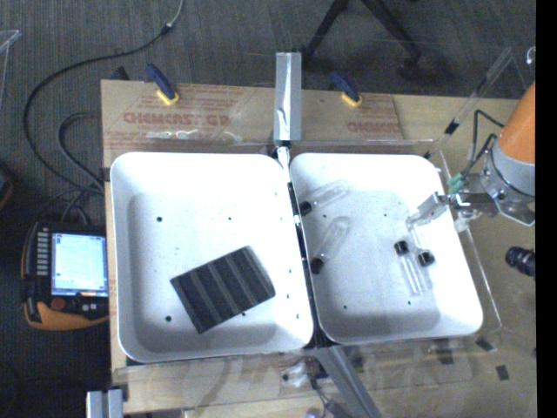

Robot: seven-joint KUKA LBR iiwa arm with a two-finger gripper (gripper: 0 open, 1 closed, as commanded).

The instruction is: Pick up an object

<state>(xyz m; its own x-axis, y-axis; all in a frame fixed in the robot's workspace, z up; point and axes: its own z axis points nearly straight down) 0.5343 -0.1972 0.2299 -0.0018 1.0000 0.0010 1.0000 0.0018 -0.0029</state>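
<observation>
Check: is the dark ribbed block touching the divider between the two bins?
Apart. The camera view shows the dark ribbed block lying flat in the left bin, with a strip of white bin floor plainly visible between its right corner and the divider.

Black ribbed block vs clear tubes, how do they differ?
The black ribbed block is dark, flat and broad; the clear tubes are see-through, slim, with black caps. The block lies alone in the left bin; the tubes lie scattered in the right bin. Both rest untouched.
</observation>
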